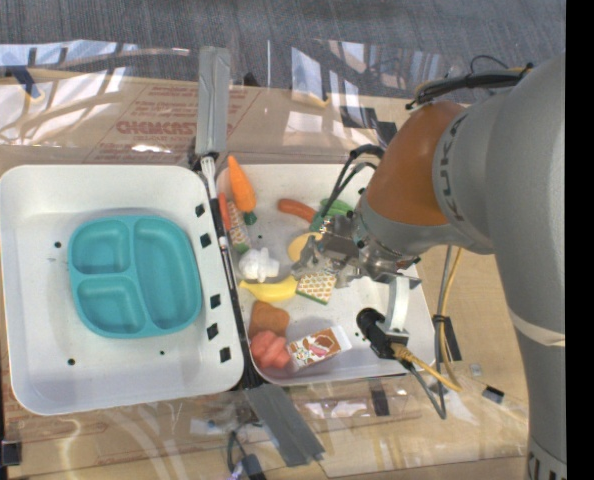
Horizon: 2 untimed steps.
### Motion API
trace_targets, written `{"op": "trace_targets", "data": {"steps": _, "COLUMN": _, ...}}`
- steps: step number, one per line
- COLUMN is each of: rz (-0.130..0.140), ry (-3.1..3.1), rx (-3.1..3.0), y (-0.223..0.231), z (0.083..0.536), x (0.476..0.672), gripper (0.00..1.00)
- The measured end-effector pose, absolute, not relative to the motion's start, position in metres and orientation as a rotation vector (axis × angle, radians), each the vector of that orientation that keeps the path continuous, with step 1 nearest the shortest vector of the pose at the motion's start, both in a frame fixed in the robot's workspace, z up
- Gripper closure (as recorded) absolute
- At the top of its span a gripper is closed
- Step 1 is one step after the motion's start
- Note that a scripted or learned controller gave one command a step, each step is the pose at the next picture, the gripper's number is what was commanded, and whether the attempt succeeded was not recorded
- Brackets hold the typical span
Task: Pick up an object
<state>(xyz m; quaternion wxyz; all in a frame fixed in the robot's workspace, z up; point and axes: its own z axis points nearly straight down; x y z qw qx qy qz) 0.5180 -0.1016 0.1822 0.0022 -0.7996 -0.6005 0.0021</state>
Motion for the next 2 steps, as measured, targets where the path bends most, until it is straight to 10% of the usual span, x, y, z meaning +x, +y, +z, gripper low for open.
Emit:
{"op": "trace_targets", "data": {"steps": 1, "rz": 0.002, "ry": -2.283, "rx": -2.154, "y": -0.129, "z": 0.091, "x": 0.553, "gripper": 1.0}}
{"op": "trace_targets", "data": {"steps": 2, "rz": -0.001, "ry": -2.337, "rx": -2.102, "y": -0.076, "z": 0.244, "x": 0.557, "gripper": 1.0}}
